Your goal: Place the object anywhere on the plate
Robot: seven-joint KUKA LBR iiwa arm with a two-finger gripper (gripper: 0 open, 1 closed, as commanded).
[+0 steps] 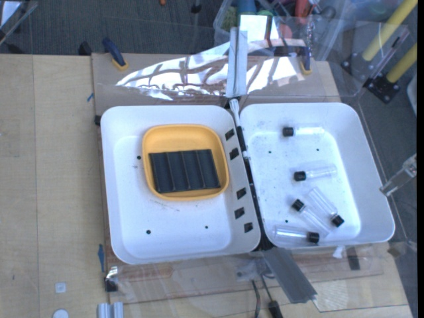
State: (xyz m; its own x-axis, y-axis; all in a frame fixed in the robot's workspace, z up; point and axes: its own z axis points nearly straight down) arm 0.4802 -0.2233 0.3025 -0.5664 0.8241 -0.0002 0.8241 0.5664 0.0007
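Note:
A yellow plate [185,136] sits in the left white bin [126,237] and carries a black ribbed rack [184,171]. Several clear tubes with black caps lie loose in the right white bin [371,177]: one near the back [299,132], one in the middle [316,173], and others toward the front [324,207] [296,234]. A thin grey part of my gripper [400,179] pokes in at the right edge, just outside the right bin's rim and apart from every tube.
Small black tabs [238,174] line the divide between the two bins. Crumpled foil [199,75] lies behind the bins. A clear box of toys [285,5] stands at the back.

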